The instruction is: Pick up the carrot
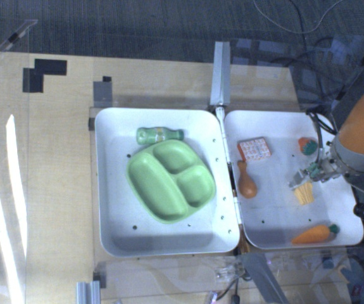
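Observation:
The carrot (313, 234), orange with a green top pointing right, lies on its side along the front wall of the right bin (276, 230). My gripper (306, 173) hangs over the right part of that bin, well behind the carrot and apart from it. Its tip sits just above a small yellow ridged piece (304, 194). The grey wrist and orange band rise to the right of it.
The right bin also holds a red-and-white box (254, 149), a brown pear-shaped toy (247, 183) and a small orange-and-green item (307, 145) at the back. In the left bin (109, 170) sit a green divided plate (171, 180) and a green bottle (159, 134).

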Controlling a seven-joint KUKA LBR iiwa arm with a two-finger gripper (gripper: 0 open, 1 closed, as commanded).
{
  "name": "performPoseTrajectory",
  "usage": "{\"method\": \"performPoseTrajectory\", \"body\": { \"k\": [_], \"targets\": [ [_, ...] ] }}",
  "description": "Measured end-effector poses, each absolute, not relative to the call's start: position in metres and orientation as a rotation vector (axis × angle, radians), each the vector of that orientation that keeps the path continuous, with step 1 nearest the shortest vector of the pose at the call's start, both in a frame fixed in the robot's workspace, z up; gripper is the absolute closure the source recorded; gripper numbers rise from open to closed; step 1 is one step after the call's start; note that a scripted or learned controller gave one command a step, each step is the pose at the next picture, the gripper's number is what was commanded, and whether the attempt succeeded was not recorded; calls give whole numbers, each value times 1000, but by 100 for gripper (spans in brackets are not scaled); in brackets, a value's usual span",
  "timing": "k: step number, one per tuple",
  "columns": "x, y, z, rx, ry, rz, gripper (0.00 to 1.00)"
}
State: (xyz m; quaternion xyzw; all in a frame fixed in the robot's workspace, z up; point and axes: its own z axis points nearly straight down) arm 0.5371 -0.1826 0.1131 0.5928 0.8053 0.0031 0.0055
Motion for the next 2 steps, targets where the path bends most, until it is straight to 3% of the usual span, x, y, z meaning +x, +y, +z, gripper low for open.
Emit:
{"method": "performPoseTrajectory", "body": {
  "k": [1, 2],
  "targets": [
    [489, -146, 220, 2172, 2262, 6, 100],
    [566, -84, 186, 2083, 2348, 4, 100]
  ]
}}
